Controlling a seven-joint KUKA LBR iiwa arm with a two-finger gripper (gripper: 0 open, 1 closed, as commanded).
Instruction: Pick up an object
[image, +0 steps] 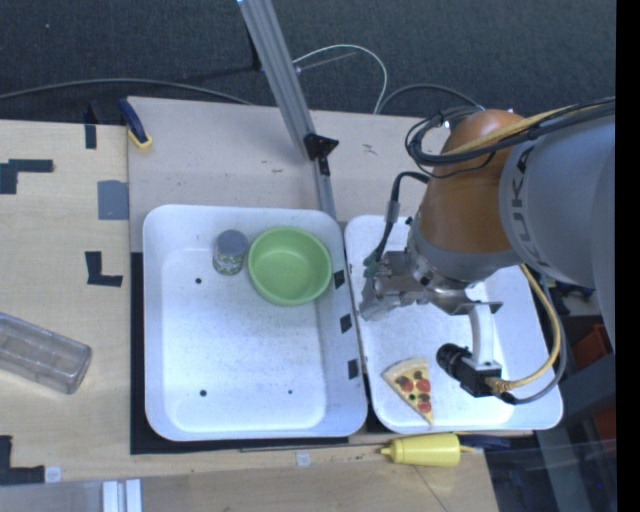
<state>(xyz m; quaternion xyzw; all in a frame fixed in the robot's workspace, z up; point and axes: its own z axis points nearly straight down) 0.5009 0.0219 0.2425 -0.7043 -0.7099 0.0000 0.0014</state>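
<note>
A green bowl (290, 265) sits at the back of the left bin (170, 330), with a small grey can (230, 252) just left of it. A toy pizza slice (412, 386) lies at the front of the right bin (530, 400). My gripper (378, 298) hangs low over the left part of the right bin, behind the pizza slice and right of the bowl. Nothing is visible in it.
A yellow bottle (425, 450) lies on the bench just in front of the right bin. A clear plastic container (40, 352) lies far left on the bench. A grey metal pole (290, 90) slants down to the bins' back edge. Black cabling (470, 372) hangs over the right bin.
</note>
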